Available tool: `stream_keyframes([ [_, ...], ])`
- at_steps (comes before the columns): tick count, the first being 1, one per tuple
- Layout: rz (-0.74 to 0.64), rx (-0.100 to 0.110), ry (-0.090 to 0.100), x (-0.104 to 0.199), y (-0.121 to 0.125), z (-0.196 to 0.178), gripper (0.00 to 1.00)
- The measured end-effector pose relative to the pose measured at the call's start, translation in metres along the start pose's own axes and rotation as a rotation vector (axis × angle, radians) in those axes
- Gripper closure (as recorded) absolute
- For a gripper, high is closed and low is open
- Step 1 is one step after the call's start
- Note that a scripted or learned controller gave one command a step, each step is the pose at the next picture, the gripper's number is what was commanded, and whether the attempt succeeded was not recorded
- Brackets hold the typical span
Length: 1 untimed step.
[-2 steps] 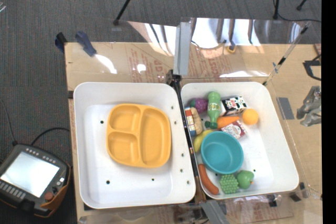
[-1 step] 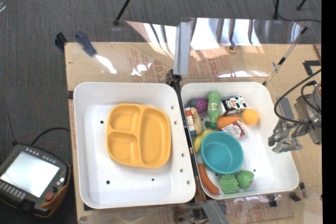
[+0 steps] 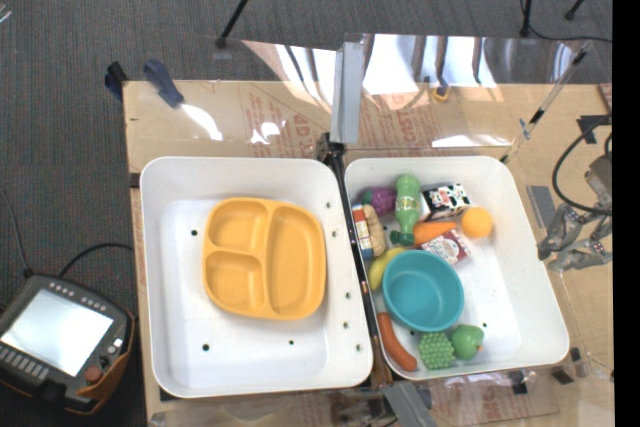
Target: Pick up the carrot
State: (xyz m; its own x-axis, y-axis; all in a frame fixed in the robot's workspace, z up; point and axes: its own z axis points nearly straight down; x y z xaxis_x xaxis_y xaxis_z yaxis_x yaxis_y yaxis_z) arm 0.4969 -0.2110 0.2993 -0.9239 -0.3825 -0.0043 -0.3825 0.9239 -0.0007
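Carrot lies in the right bin, between the green bottle and the teal bowl, we see. Gripper hangs outside that bin's right rim; we cannot tell its state

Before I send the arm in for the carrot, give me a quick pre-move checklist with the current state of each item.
1. Carrot located in the right bin, above the teal bowl: ok.
2. Carrot top exposed, nothing lying over it: ok.
3. Room for fingers around it: not ok; the green bottle, the orange and a red packet crowd it.
4. Gripper outside the bin, at its right rim: ok.
5. Gripper carrying nothing: cannot tell.
6. Finger opening: cannot tell.
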Motion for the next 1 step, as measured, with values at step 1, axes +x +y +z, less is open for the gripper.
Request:
stream_keyframes([
  [1,0.147,-0.007,0.007,-0.0527,0.0537,0.0709,1.00],
])
